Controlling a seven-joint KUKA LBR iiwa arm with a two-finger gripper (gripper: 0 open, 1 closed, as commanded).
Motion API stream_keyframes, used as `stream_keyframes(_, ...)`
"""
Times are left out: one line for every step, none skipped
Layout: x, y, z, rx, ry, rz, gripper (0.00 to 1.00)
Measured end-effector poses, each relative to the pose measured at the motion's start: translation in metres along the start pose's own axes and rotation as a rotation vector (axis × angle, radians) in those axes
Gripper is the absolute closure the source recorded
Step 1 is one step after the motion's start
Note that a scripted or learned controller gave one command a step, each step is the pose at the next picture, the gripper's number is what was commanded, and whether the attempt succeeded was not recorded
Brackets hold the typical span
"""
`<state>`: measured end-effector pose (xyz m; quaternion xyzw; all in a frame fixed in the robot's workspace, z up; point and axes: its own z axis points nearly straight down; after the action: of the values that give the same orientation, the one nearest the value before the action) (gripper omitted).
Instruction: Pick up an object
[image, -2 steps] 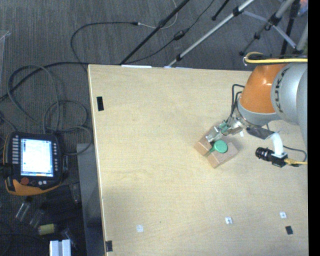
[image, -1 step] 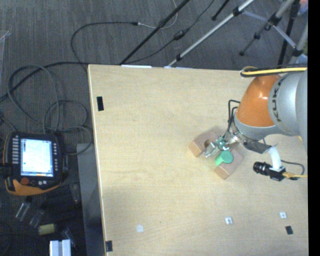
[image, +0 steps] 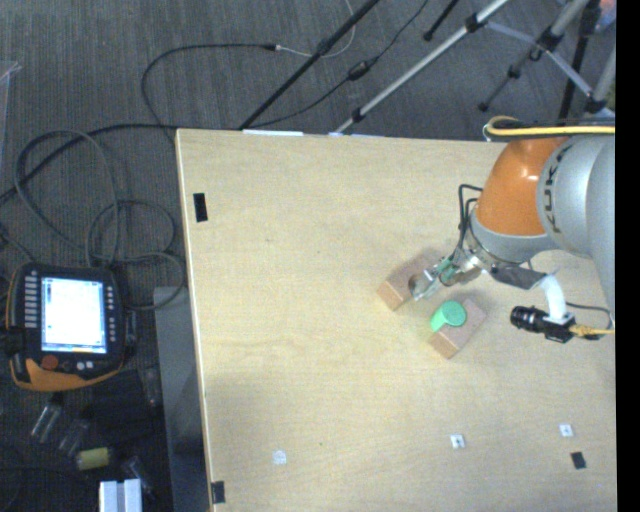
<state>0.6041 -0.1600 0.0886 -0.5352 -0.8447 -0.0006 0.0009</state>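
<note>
A light wooden block (image: 400, 287) lies on the tan bench top (image: 300, 300), right of centre. A second wooden block (image: 462, 337) lies just below and to the right of it, with a green round piece (image: 449, 316) on top. My gripper (image: 432, 279) comes in from the right under the orange band (image: 515, 190). Its tip is down at the right end of the first block, touching or nearly touching it. Nothing is lifted off the surface.
A small black cylinder (image: 535, 320) with a white bracket hangs off the wrist, right of the blocks. A black marker (image: 200, 207) sits near the bench's left edge. On the floor at left are a teach pendant (image: 70, 325) and cables.
</note>
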Motion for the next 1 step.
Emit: stream_keyframes(-0.0428, 0.0146, 0.0056, 0.001, -0.003, -0.070, 0.00)
